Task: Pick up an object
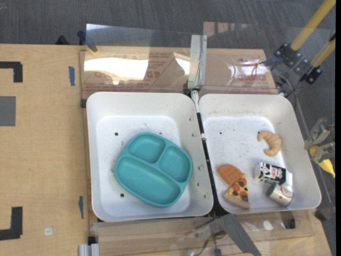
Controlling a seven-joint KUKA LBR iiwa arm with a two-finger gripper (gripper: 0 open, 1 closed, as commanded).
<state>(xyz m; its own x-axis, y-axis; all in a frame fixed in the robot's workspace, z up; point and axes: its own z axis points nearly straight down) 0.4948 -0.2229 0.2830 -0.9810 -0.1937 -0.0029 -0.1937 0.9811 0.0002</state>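
The right bin (242, 106) holds several small items. A tan croissant (270, 142) lies near its right wall. Below it a black-and-white carton (272, 173) rests beside a silver can (281, 194). An orange waffle-like piece (230, 173) sits just above a pizza slice (237, 192) near the bin's front left. In the left bin (106, 111) lies a teal divided plate (154, 168).
Clear plastic panels (144, 57) stand behind both bins. A yellow-and-black stand (306, 41) rises at the upper right. Brown bench surface (37, 143) with black markers stretches to the left. A divider ridge (202, 143) separates the bins.
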